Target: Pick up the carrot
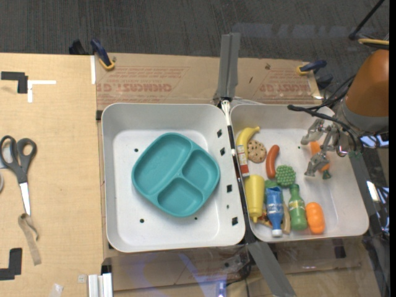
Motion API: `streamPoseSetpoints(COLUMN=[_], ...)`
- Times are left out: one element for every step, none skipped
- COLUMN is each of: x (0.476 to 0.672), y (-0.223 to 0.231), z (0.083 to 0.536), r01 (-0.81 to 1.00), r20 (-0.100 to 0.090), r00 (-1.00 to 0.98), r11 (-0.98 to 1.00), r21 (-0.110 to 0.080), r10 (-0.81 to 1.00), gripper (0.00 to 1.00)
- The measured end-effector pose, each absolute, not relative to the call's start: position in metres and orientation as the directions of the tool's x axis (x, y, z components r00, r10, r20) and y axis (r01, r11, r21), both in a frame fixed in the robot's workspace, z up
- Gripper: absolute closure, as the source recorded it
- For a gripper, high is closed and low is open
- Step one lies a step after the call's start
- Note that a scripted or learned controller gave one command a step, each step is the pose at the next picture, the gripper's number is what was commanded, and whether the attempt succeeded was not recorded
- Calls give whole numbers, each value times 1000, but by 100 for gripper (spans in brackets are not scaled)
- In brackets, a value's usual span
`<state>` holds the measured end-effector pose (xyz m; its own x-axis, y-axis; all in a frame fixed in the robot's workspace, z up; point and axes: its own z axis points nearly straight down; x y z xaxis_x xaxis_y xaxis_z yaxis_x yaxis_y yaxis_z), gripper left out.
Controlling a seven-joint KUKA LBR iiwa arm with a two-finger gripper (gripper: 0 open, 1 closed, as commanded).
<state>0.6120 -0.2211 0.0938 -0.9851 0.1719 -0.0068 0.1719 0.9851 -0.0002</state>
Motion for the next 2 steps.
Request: streamPoseSetpoints(x=[614,520], y=[-221,-222], z=[105,114], r01=[171,333], r20=[-14,-1], r00=[-985,-943], r11=[985,943], r21=[-1,1], r10=[170,333], gripper=[100,100])
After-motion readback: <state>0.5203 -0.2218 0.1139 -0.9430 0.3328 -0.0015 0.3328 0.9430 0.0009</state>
